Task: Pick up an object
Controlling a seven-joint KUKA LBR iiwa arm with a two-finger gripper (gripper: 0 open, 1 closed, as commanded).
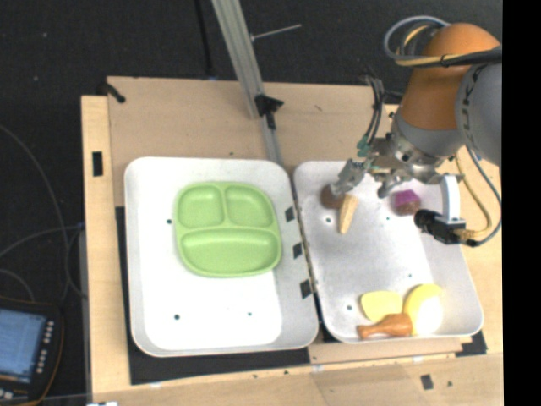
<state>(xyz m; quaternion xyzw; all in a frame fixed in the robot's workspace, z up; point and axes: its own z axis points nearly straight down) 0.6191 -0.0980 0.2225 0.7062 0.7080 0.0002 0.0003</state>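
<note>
Gripper low over right bin, upper-left corner — grasp unconfirmed.

Gripper (365, 176) sits just above the ice-cream cone toy (342, 209), which lies flat on the right bin (380, 260) floor, brown scoop nearest the fingers; whether the fingers are spread or closed — cannot tell. Cone looks like the target. Purple object (407, 199) lies just beside.

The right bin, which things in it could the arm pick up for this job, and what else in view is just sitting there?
Belong to the job:
- ice cream cone, nearest the gripper
- purple toy
- yellow piece
- yellow-white egg shape
- orange drumstick

Just lying about:
- green divided plate in the left bin
- metal pole
- tablet
</note>
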